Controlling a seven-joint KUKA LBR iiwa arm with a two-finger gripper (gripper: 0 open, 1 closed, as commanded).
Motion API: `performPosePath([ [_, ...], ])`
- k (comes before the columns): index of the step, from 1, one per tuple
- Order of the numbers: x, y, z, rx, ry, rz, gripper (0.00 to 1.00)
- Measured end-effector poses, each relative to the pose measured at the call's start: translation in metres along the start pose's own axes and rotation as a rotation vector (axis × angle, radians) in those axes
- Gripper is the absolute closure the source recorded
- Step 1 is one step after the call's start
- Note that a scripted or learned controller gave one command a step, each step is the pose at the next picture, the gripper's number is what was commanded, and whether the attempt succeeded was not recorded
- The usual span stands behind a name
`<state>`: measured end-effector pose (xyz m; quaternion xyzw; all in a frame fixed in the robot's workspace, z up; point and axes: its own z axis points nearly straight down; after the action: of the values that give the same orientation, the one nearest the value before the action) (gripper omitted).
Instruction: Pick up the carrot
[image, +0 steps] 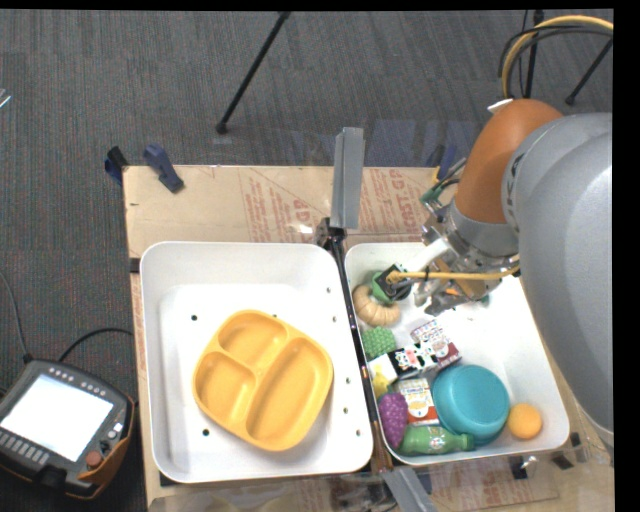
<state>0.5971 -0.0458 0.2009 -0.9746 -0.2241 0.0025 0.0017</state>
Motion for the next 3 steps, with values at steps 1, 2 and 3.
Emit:
performPosePath([
  [1, -0.068, 0.050, -0.099, -0.006, 0.006, 0.035, 1.00],
  [2, -0.148, 0.072, -0.014, 0.005, -0.007, 0.012, 1.00],
  [3, -0.183, 0.097, -0.034, 0.001, 0.000, -0.011, 1.00],
])
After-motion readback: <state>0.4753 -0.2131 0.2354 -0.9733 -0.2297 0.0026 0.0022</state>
